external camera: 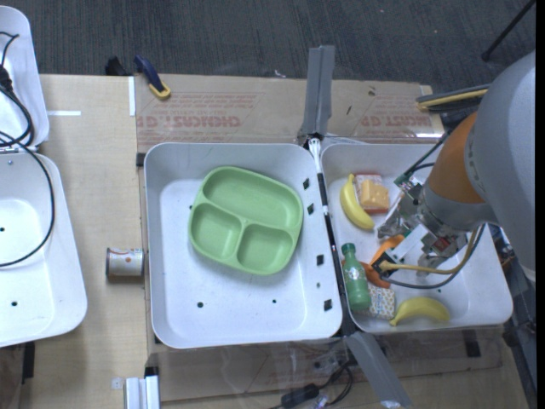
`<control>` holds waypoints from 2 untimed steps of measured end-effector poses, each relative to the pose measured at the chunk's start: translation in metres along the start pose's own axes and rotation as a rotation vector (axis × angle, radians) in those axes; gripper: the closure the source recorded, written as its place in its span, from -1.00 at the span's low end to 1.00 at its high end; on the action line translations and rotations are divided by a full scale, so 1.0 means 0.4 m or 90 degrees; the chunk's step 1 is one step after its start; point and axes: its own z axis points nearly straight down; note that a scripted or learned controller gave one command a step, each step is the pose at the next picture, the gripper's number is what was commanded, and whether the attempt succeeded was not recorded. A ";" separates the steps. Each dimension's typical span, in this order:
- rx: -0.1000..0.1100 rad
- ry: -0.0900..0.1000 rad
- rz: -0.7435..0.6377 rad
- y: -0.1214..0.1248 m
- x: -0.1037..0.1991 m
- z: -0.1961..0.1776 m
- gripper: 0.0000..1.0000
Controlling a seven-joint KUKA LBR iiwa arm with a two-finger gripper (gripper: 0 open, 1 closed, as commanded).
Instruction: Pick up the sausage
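pincer (393,247): lowered into right bin (485,309), among bananas and bottle (355,276); grip state cannot be told. sausage: not identified. task judged unfinished; lift outstanding.

The wooden tabletop (94,143) carries two white bins, the left bin (170,305) and right bin (490,301), touching side by side. A small can (125,262) lies beside the left bin, a blue-and-yellow clamp (152,77) near the far edge.

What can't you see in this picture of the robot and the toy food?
- Gripper: camera view, fingers lost in wrist hardware and cables; open or shut unclear.
- Sausage: camera view, cannot be made out for sure in the right bin; the arm covers the bin's middle.
- Orange item beside the green bottle: too small to identify.
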 end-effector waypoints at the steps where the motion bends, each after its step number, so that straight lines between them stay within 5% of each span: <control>1: -0.001 0.000 0.040 -0.178 0.039 -0.250 -1.00; 2: -0.001 0.000 0.145 -0.123 0.044 -0.342 -1.00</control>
